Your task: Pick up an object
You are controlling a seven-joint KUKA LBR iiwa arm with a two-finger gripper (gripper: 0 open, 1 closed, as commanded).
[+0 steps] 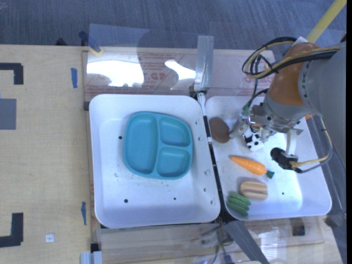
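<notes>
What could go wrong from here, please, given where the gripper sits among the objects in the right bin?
The gripper is low over a small black-and-white toy, with a brown object close beside it; closing could nudge either one aside. The black cable end hangs near the carrot and might drag it.

A big grey robot arm [324, 87] with an orange band [289, 84]

Black and yellow cables [269, 51] loop over the band (like loose strings), and the wrist end below is shiny metal with small black parts.
</notes>
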